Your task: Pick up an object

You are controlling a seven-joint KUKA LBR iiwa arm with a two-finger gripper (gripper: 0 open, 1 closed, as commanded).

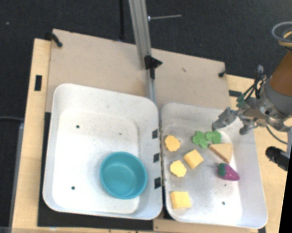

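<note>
Gripper poised over the right bin's far edge, fingers spread apart, nothing between them. Green leafy toy just below and slightly left of the fingertips, nearest target, long axis roughly left-right. Cheese wedge just beyond it, purple piece farther down.

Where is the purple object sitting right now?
In the camera view, the purple object lies in the right bin, toward its right side, just below the tan wedge and right of the yellow block.
</note>
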